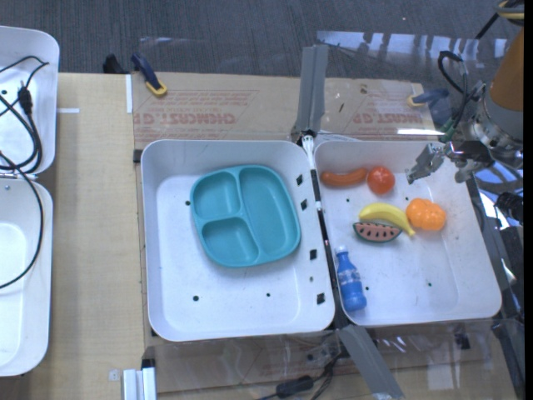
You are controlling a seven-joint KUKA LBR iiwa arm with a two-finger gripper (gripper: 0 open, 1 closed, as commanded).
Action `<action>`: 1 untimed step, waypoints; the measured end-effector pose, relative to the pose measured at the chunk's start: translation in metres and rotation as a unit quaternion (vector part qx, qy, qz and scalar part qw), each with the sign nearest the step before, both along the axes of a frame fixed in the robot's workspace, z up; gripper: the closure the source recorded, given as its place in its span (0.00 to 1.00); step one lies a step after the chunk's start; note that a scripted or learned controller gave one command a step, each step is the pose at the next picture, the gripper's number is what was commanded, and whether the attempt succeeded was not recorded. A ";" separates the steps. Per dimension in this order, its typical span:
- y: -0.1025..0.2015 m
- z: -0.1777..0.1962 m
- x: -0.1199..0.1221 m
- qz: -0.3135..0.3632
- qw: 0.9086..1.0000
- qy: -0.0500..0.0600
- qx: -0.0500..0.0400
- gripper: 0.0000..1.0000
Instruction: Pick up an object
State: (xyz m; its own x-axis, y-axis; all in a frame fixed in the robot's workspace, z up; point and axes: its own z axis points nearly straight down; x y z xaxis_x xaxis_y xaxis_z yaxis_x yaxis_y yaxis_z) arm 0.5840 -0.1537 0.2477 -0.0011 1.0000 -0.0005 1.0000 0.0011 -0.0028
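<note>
In the right bin (466,302), centre-right of the frame, lie glossy plastic foods: a curved banana (386,216) touching a watermelon wedge (377,232), a lumpy orange (426,214), a round tomato (381,179), a slim sausage (344,176) and a blue bottle (350,282). The metal gripper (441,162) hovers above, fingers apart, empty. The left bin (162,248) holds a smooth teal divided plate (245,215).

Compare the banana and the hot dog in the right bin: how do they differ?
The banana is yellow and curved; the hot dog is orange-red and nearly straight. The banana lies mid-bin, touching the watermelon slice; the hot dog lies nearer the far wall, beside the tomato. Both are long, lie flat, and share the right bin.
</note>
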 end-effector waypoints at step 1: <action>-0.040 -0.082 0.011 -0.002 1.000 0.000 0.000 0.00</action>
